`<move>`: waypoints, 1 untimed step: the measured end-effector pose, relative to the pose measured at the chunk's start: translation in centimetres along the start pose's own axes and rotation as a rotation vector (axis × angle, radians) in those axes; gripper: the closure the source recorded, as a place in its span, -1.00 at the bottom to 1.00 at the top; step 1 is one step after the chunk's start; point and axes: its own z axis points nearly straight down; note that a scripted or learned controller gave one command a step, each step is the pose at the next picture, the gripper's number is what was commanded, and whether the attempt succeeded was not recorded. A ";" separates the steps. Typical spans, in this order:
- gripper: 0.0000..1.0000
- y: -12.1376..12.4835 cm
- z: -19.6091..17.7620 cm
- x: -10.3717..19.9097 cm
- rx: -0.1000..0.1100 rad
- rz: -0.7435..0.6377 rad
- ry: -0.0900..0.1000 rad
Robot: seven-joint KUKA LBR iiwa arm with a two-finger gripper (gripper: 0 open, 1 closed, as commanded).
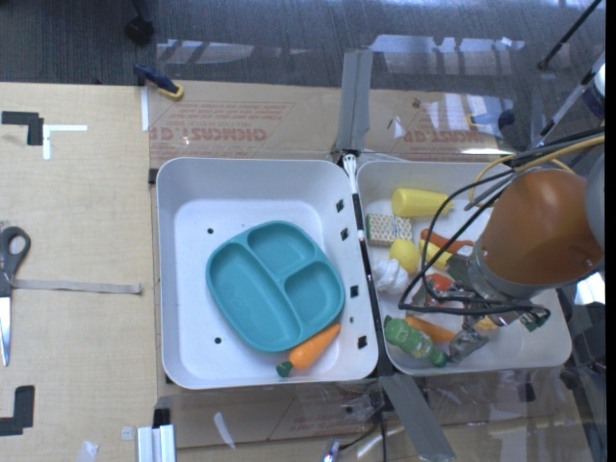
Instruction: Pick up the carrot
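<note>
Jaws can't be made out under the arm [534,229] at lower right. Carrot [313,346], lower middle beside the plate [274,282], looks light, stiff, smooth; grip mid-body.

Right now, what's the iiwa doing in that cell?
The arm is reaching in over the right bin, its claw low among the toy food there. The carrot it is meant to pick up lies in the left bin, against the lower edge of the teal divided plate, apart from the claw. So the pick is not yet done.
</note>
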 end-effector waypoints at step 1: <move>-1.00 -0.7 0.1 -0.4 0.004 0.128 0.008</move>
